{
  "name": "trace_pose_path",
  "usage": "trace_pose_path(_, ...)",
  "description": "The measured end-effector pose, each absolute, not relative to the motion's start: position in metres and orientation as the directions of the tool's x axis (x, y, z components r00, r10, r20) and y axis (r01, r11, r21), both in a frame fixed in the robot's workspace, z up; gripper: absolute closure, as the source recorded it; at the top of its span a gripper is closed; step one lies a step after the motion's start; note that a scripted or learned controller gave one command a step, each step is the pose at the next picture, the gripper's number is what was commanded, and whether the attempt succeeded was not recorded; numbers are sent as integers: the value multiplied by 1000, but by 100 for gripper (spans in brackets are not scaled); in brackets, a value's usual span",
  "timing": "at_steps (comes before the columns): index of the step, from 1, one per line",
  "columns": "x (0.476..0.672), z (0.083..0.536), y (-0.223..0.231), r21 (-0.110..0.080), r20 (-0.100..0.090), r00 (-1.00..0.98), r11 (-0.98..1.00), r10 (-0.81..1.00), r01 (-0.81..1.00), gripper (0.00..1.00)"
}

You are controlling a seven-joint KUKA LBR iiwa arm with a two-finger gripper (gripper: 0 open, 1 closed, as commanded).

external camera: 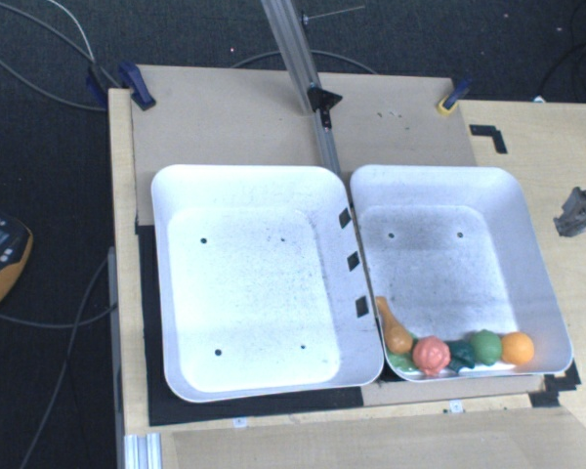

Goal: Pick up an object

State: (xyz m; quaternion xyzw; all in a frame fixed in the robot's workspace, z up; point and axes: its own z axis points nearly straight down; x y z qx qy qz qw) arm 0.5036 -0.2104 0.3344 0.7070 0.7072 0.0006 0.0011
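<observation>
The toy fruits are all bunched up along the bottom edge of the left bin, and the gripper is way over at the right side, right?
Not quite: the camera view shows the toy fruits bunched along the bottom edge of the right bin, not the left bin. The gripper is indeed far over at the right side.

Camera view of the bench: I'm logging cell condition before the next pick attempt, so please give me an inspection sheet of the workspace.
Surface: wooden bench bearing the left bin and right bin side by side.
Job's things: orange carrot-like piece, pink ball, green ball, orange ball, all along the right bin's near edge.
Clutter: blue clamp, yellow clamp.
Grippers: grey part at the right edge; fingers unclear.
Cables: grey cable on the floor, left.
Surroundings: dark carpet; handheld pendant; metal pole.
</observation>
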Motion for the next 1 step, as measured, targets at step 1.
trace_pose_path(1,502,232,-217,-8,2,24,-24,1000,1000,100)
